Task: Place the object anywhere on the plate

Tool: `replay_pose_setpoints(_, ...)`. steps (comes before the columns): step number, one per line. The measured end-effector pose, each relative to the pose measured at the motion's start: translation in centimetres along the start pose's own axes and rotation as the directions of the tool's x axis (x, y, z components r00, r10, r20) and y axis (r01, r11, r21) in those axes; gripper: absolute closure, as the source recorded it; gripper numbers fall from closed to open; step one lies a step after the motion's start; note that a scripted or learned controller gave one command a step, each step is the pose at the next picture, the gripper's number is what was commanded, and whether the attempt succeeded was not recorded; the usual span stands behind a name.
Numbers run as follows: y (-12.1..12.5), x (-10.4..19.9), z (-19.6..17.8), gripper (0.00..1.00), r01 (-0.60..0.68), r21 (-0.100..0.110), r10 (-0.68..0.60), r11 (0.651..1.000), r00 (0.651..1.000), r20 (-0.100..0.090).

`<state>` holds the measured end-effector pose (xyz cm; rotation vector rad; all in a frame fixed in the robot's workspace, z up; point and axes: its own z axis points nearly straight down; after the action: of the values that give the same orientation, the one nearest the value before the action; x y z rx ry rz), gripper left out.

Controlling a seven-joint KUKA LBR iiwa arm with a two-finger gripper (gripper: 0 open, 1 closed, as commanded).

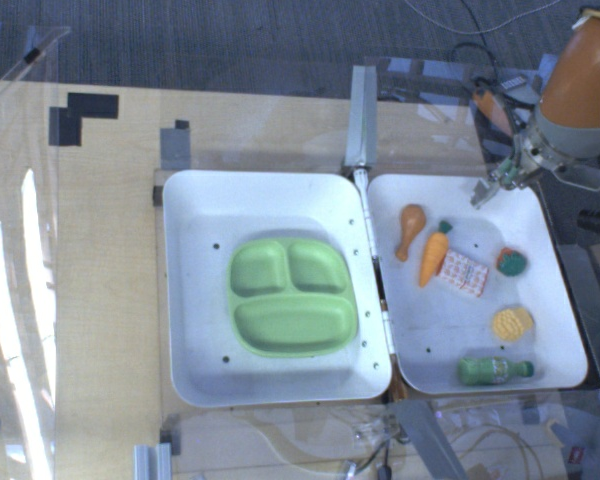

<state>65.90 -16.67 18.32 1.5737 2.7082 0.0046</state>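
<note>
The left bin holds a green plate; the right bin holds toy foods; fingers' state unclear.

A pale wooden bench stands before dark grey carpet, glare streaking its left side.

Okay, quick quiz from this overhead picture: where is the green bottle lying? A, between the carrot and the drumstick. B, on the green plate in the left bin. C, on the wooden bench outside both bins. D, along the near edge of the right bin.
D: the green bottle lies on its side at the near edge of the right bin, below the yellow round toy.
</note>
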Motion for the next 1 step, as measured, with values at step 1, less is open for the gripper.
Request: replay_pose_setpoints(1,-2.01,9.36,-5.26,1.00,0.100,-0.001,-0.100,0.995,0.995,-0.001)
